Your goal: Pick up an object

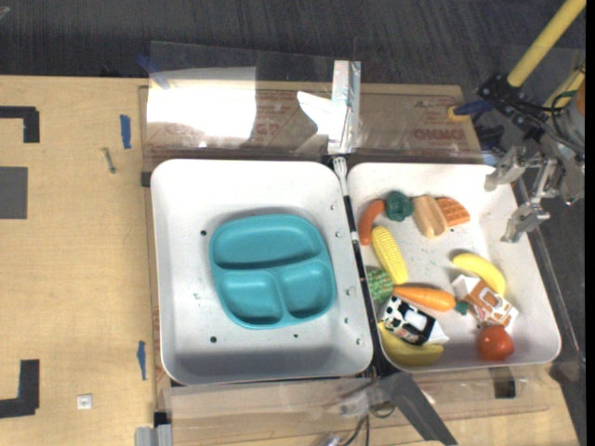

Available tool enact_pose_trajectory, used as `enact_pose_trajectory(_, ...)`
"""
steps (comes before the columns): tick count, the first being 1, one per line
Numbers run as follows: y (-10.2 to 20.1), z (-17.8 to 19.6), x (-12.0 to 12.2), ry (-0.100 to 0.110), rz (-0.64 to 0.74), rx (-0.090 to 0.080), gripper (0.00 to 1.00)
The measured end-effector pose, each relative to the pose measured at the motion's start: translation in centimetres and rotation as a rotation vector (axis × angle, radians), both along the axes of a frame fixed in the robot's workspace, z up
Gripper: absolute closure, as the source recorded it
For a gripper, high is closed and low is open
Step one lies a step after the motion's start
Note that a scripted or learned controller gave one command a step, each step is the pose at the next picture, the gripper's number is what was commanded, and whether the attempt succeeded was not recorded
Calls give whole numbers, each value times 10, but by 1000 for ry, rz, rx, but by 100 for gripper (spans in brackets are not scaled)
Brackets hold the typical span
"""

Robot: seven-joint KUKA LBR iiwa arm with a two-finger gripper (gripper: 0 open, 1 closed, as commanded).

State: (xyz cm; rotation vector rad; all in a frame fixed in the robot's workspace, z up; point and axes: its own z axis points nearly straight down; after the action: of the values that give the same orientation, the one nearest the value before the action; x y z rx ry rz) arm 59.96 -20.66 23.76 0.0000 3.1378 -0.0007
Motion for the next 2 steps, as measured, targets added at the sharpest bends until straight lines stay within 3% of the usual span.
enact_pose_trajectory(1,-2,-109,-41,-6,6,-2,0)
enact_pose_trajectory(2,0,-125,-46,-17,-49,-7,0)
